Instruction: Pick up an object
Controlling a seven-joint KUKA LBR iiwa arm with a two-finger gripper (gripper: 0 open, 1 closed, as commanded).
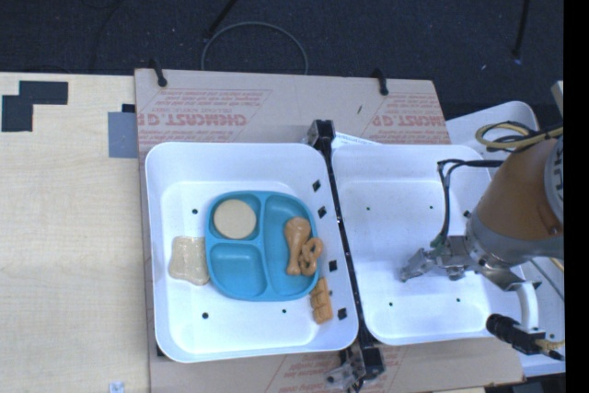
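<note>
The brown cardboard sheet [276,110] under the bins bears red print at twelve o'clock, upside down and unclear. Fainter red print at six o'clock is too blurred to read.

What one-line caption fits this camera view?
Gripper over the right bin; blue tray in the left bin.

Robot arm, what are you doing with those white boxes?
The robot arm reaches in from the right, and its gripper hangs low over the right bin, with nothing between its fingers. All the things to pick lie in the left bin: a blue tray with a round cookie and a pretzel in it, and a pale toast piece beside it.
</note>
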